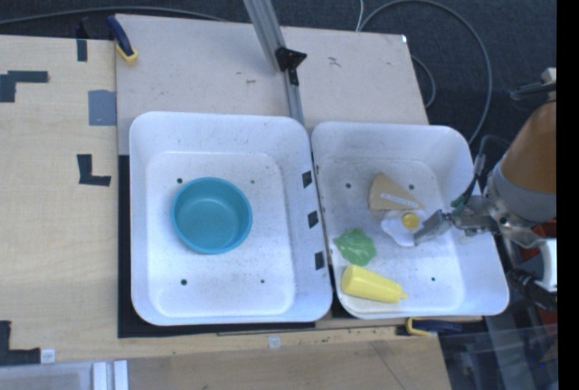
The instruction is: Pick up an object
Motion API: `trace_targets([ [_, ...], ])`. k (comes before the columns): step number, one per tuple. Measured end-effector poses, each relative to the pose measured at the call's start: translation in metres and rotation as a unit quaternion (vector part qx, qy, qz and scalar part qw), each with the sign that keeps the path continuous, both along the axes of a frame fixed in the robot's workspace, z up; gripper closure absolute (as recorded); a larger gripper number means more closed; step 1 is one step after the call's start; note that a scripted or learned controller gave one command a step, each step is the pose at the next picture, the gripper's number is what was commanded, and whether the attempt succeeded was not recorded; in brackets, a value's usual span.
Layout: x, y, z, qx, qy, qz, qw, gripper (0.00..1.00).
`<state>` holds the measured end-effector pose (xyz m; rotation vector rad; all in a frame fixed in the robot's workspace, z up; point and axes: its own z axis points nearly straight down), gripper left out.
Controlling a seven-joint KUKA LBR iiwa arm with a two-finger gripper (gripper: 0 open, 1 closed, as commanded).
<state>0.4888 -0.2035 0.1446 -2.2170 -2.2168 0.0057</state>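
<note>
Watching gripper (pixel 429 227): I see it low in the right bin (pixel 452 144); I cannot tell its state.
Fried egg (pixel 403 223): touching its tip, just left.
Tan wedge (pixel 391 193): up-left, near.
Green piece (pixel 355 245): left, slightly below.
Yellow piece (pixel 371 285): below-left.
Blue bowl (pixel 213 214): far left, in the left bin (pixel 145 144).

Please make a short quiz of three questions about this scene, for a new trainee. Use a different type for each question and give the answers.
1. True or false: the blue bowl lies in the left bin.
2. Which thing in the right bin lies nearest the gripper? A) yellow cone B) white fried egg C) green leafy piece
3. Fill in: the tan wedge lies just ____ the egg in the view.

Key: 1 true; 2 B; 3 above
</note>
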Motion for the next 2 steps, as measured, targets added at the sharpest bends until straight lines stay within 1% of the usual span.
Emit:
trace_targets([
  [1, -0.001, 0.001, -0.054, -0.0003, -0.001, 0.001, 1.0, 0.0],
  [2, 0.0, 0.002, -0.041, 0.0001, -0.002, 0.001, 1.0, 1.0],
])
